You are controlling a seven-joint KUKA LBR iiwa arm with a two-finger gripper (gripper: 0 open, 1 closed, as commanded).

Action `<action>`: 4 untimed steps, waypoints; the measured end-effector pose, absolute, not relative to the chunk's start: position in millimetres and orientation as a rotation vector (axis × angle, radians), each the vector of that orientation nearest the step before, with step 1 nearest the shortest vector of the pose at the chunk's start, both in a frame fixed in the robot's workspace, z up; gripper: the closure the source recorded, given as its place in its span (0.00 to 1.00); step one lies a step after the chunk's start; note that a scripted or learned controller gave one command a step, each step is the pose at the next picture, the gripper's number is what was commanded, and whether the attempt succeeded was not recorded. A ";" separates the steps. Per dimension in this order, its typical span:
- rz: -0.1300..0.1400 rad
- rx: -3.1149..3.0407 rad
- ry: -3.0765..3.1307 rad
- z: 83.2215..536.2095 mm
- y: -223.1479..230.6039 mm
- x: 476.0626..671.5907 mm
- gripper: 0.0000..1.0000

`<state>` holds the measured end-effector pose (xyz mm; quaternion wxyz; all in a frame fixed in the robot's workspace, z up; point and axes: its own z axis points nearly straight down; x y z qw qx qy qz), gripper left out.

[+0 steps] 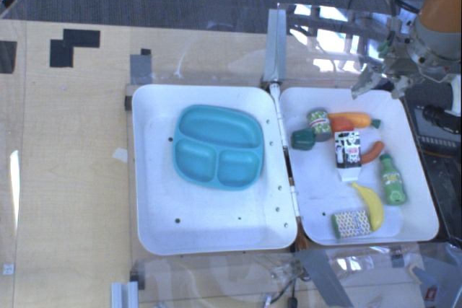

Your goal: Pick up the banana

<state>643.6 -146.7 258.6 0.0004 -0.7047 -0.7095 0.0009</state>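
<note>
Right bin (422, 227), near end: banana (371, 204) lies lengthwise. Obstacles round it: patterned box (351, 224) touching at its left near end; green bottle (392, 180) just beside on the right; carton (348, 150) just beyond its far tip; sausage (372, 152) past that. Bare bin floor to the left of the banana's middle, and a thin strip between it and the bottle. Far end crowded by carrot (352, 121), can (318, 123) and dark green piece (302, 141). From above, the banana is uncovered.

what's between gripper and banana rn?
In the camera view, between the gripper and the banana lie the carrot, milk carton and sausage.
</note>
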 end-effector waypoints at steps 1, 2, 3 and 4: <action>0.002 -2.094 -2.339 169.2 -151.8 584.7 0.00; -0.001 -2.091 -2.346 91.5 -177.0 532.3 0.00; -0.012 -1.921 -2.507 89.1 -133.5 493.1 0.00; -0.015 -1.921 -2.508 98.3 -132.8 495.6 1.00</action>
